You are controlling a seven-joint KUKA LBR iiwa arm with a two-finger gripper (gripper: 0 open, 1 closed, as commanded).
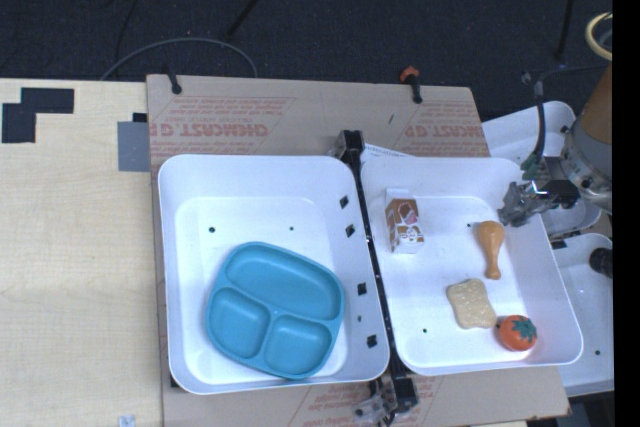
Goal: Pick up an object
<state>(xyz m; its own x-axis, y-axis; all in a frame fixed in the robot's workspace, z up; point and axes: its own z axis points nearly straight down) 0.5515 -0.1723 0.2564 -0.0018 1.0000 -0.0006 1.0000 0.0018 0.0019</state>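
A robotics lab: white bins [180, 215] clamped on cardboard [300, 120], loose cables [180, 45] on dark carpet.

Upside-down red print, seemingly "CHEMCAST GP", on the cardboard sheet [300, 120] under both bins.

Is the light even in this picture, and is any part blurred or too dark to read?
Camera view: even, soft light on both white bins, with faint shadows; the blue tray and the toy drumstick look sharp; the gripper at the right rim is small and cluttered; the floor above is dark.
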